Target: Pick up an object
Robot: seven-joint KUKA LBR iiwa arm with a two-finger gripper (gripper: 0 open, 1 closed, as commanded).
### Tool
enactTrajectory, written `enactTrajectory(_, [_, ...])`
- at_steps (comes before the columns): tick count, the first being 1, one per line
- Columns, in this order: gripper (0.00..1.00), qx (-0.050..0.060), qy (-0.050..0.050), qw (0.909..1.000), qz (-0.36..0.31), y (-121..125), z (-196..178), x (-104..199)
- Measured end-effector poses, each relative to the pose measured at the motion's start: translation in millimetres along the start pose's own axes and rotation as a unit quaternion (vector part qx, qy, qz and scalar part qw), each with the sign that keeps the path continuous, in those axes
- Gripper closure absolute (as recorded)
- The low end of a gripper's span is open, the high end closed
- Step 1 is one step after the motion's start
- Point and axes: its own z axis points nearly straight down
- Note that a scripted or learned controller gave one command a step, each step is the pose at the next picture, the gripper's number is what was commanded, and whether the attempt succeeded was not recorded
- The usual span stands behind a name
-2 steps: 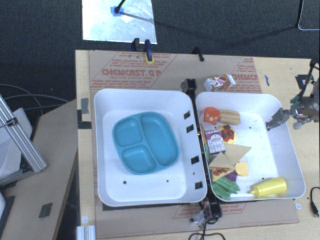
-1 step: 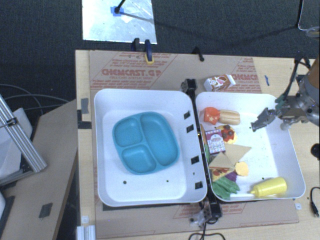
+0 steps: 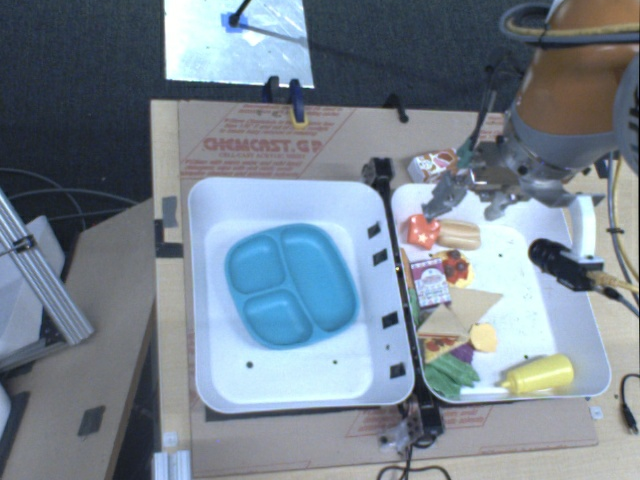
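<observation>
Camera view: gripper [image 3: 445,196] over the far left corner of the right bin [image 3: 545,303].
Hangs from the right over a red toy [image 3: 421,230] and a bun [image 3: 459,234], side by side and touching; open or closed, cannot tell. Nearer along the bin's left side, close together: carton [image 3: 432,280], tan wedge [image 3: 462,311], pizza slice [image 3: 438,346], green piece [image 3: 450,371]. Yellow bottle [image 3: 540,373] on its side by the near rim, apart from the gripper. Blue tray [image 3: 290,283] in the middle of the left bin [image 3: 215,228]. Small packet [image 3: 432,164] on the bench [image 3: 260,143] just beyond the right bin's far rim.
</observation>
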Motion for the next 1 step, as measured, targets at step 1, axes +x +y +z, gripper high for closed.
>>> enactTrajectory(1, [0.0, 0.001, 0.001, 1.0, 0.0, 10.0, -14.0, 123.8])
